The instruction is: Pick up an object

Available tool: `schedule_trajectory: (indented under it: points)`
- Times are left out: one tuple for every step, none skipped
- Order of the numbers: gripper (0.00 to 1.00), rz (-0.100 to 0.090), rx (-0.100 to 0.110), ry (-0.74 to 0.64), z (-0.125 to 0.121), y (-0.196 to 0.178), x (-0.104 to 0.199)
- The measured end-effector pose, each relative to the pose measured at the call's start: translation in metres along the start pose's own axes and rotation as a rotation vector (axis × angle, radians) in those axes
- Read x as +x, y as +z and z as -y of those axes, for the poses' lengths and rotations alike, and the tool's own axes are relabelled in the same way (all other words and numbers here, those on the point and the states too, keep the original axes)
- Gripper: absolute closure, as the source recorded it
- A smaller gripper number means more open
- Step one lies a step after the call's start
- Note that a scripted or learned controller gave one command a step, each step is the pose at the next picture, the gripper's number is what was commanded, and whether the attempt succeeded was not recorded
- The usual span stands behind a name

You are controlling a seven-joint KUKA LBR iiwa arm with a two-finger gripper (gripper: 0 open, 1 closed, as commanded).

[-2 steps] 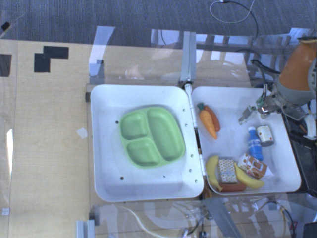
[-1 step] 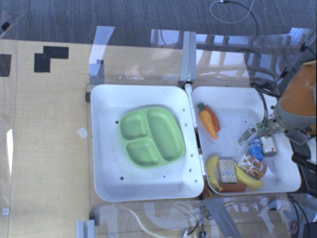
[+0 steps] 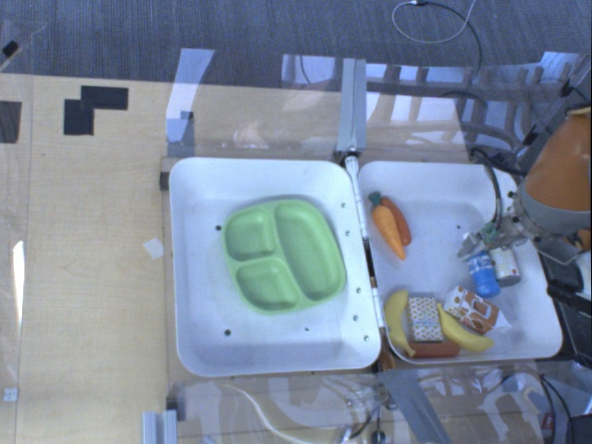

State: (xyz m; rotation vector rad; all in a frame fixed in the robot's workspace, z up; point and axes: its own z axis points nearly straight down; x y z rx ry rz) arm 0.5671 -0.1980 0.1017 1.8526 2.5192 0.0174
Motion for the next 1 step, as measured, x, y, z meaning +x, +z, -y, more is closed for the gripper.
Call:
schedule_trajectory:
  points:
    - [1.0, -0.001, 0.01, 0.046, -0.0291, -0.095, 0.0152]
